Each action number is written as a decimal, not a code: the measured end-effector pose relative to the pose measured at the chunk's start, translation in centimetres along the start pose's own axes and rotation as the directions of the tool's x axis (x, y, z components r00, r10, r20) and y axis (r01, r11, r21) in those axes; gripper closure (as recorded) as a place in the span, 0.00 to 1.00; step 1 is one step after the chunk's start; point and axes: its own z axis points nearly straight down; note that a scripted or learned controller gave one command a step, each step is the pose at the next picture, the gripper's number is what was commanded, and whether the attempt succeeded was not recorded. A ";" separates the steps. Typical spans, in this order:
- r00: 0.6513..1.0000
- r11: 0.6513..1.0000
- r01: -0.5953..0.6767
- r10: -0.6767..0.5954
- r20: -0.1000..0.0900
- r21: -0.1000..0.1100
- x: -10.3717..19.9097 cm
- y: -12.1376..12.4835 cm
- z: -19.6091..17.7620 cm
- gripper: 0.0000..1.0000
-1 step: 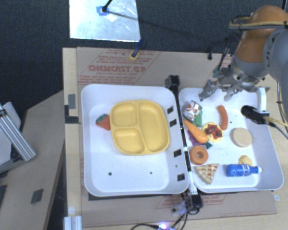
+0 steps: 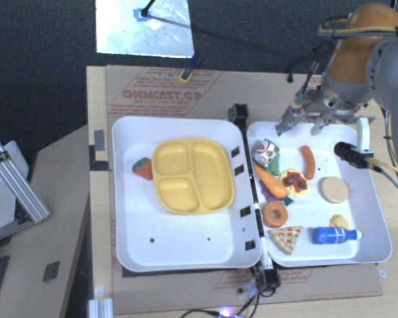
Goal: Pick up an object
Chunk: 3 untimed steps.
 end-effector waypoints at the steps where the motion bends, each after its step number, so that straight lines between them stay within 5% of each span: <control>1: 1.000 1.000 -0.002 0.002 -0.005 -0.006 -0.1 -0.2 5.5 0.00; 2: 1.000 1.000 -0.001 0.001 0.004 -0.016 -0.3 0.2 7.6 0.00; 3: 1.000 1.000 0.001 -0.001 0.001 -0.006 -0.2 -0.1 7.1 1.00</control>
